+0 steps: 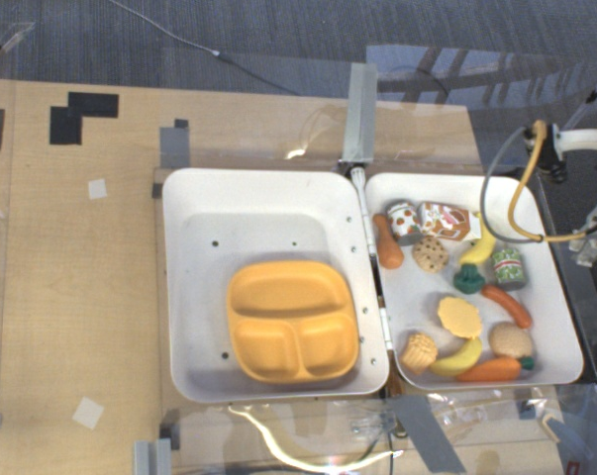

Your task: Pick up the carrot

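Wooden bench (70, 295) bearing two shallow white bins side by side, seen from above at a slant. Whether the pincer is released, clenched or grasping cannot be told, so places are given by the side from which the arm reaches in, the right.

Left bin (194, 216), far from the arm's side, holds a yellow compartment plate (292, 319) lying flat in its near half.

Right bin (560, 310), on the arm's side, holds a crowd of toy foods. A looping yellow cable (516, 206) hangs over its far right corner.

The carrot (491, 369) lies along the near wall of the right bin, orange body pointing away from the arm's side and green top toward it. It touches a banana (459, 356) on its far-from-arm end and lies just beside a brown potato (511, 340).

Other contents, in falling size:
- a sausage (387, 241) against the wall shared with the left bin;
- a red-orange elongated piece (507, 306) near the middle;
- a printed packet (447, 222) by the far wall;
- a yellow disc (459, 317);
- a cookie (430, 254);
- a small green piece (468, 281).
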